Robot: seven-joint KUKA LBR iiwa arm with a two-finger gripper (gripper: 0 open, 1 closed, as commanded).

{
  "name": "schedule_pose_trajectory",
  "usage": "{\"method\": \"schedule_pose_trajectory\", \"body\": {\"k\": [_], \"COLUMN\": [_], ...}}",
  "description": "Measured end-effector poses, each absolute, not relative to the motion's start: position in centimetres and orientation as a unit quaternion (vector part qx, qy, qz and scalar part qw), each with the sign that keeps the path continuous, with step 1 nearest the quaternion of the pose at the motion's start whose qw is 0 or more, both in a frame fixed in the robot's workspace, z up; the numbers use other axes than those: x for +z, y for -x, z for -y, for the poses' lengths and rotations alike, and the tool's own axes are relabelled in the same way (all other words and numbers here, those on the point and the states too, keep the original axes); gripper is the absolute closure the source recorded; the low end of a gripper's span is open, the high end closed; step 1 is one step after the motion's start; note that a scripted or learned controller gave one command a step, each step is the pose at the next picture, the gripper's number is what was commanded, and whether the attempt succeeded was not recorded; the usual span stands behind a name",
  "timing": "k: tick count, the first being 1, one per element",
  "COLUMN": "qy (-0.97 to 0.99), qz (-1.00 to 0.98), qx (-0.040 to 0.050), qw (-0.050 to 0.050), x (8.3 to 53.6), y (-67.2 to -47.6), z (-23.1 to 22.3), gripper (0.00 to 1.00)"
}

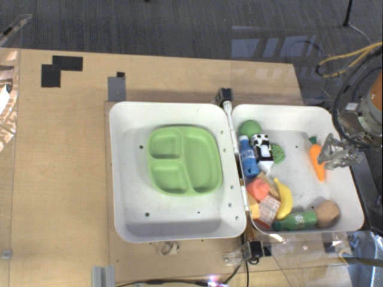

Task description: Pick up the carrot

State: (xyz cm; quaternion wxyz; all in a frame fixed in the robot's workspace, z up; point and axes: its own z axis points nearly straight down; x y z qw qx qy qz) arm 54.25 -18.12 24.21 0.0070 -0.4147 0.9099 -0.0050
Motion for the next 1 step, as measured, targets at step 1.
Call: {"method": "schedule_pose_trajectory", "body": {"k": [1], "qy": [0.389], "qz": [-0.921], "qx": [-0.0045], "qw": [0.008], "x": [9.12], "y": [-54.20], "z": [18.42], "gripper": [1.00]}}
